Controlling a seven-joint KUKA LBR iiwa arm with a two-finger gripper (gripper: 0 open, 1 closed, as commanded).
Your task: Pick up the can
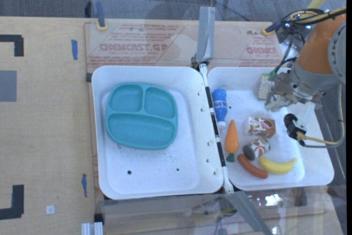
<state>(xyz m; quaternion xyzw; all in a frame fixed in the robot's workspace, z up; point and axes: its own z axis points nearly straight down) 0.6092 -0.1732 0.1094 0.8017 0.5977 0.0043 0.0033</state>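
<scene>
A small can (257, 148) with a red, white and dark label lies on its side in the right bin (319, 170), just above the hot dog. A second can-like item (260, 126), white and brown, lies right above it. My gripper (279, 98) hangs over the upper right part of that bin, up and to the right of both items and apart from them. Nothing shows in its grasp.
The right bin also holds a blue bottle (219, 103), a carrot (231, 137), a hot dog (252, 167), a banana (277, 164) and a pale speckled block (266, 85) beside the gripper. A teal divided plate (142, 116) lies in the left bin (110, 173). A black and yellow cable (300, 135) droops below the wrist.
</scene>
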